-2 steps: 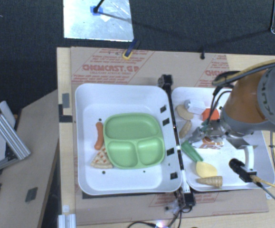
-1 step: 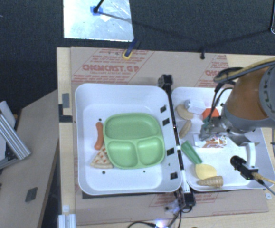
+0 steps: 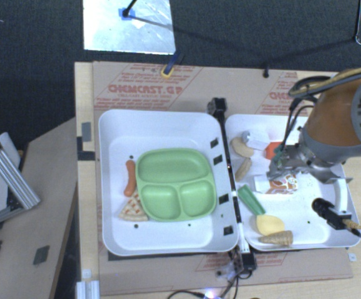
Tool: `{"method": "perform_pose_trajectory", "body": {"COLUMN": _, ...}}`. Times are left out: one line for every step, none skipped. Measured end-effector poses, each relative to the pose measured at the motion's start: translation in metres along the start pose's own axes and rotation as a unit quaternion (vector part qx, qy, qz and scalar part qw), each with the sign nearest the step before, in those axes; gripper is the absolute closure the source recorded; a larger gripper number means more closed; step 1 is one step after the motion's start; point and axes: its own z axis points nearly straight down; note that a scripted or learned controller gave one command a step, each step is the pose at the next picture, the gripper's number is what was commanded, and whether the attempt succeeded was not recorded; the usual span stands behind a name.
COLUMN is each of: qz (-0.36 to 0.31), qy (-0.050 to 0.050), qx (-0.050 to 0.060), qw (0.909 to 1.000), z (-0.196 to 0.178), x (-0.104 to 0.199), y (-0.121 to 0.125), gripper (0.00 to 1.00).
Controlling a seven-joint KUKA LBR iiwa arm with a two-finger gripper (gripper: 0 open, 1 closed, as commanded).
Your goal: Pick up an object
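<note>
My gripper [image 3: 277,165] hangs low over the right bin [image 3: 339,238], just above a small white and red carton [image 3: 284,184]. An orange piece [image 3: 274,149] lies right behind the gripper, partly hidden by it. To its left lie a curved beige piece [image 3: 240,146] and a smaller beige piece [image 3: 243,167]. A green stick [image 3: 251,200], a yellow lump [image 3: 269,223] and a tan cone-like piece [image 3: 277,238] lie toward the front of the bin. Nothing is visibly held.
The left bin [image 3: 115,126] holds a green divided plate [image 3: 173,184], a red sausage [image 3: 130,177] and a waffle wedge [image 3: 133,210]. Black clips [image 3: 217,107] run along the wall between the bins. The grey arm [image 3: 336,129] covers the right bin's far right.
</note>
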Motion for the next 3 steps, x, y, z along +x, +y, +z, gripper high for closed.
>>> {"method": "perform_pose_trajectory", "body": {"qz": 0.0, "qy": 0.0, "qx": -0.001, "qw": 1.0, "z": -0.054, "x": 0.0, "y": 0.002, "gripper": 1.0}}
{"method": "perform_pose_trajectory", "body": {"qz": -0.002, "qy": 0.001, "qx": 0.0, "qw": 1.0, "z": -0.052, "x": 0.034, "y": 0.034, "gripper": 1.0}}
{"method": "perform_pose_trajectory", "body": {"qz": -0.001, "qy": 0.0, "qx": 0.0, "qw": 1.0, "z": -0.052, "x": 0.048, "y": 0.056, "gripper": 1.0}}
